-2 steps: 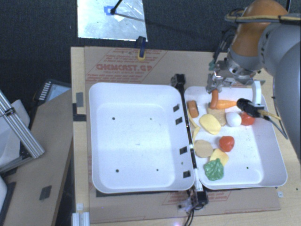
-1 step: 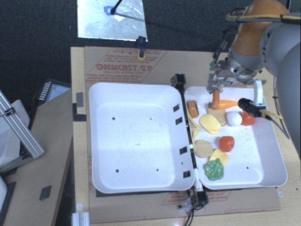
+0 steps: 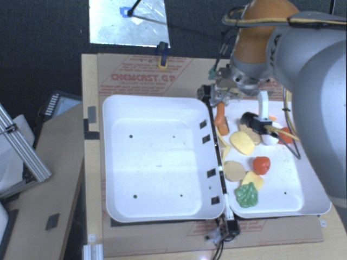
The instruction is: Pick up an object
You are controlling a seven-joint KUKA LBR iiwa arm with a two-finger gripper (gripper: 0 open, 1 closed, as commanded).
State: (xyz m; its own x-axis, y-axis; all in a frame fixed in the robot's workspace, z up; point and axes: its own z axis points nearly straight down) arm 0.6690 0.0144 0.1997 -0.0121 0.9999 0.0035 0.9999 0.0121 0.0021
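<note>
Two shallow white bins are seen from above in the camera view, the left bin (image 3: 157, 161) and the right bin (image 3: 290, 191) meeting along a shared edge. The loose objects are gathered in the right bin, crowded toward that shared edge. This is judged to be why the arm (image 3: 309, 58) is reached across from the right and bent down over the bin's far left corner.

The gripper (image 3: 219, 96) is placed at that corner, directly above an orange carrot-like piece (image 3: 220, 121), which lies lengthwise beside the shared edge. Its upper end is found just under the gripper. Whether the piece is touched or gripped cannot be told, and whether the gripper is spread or pressed together cannot be told either, since its tip is masked by its own body.

Near the carrot-like piece, a yellow piece (image 3: 242, 143) is seen, then a tan disc (image 3: 234, 170), a red round piece (image 3: 261, 164) and a green leafy piece (image 3: 246, 195) nearest the camera.

The carrot-like piece is judged to be the chosen target, since it is the object nearest the gripper. Its closeness to the bin wall may hinder a clean grasp.
</note>
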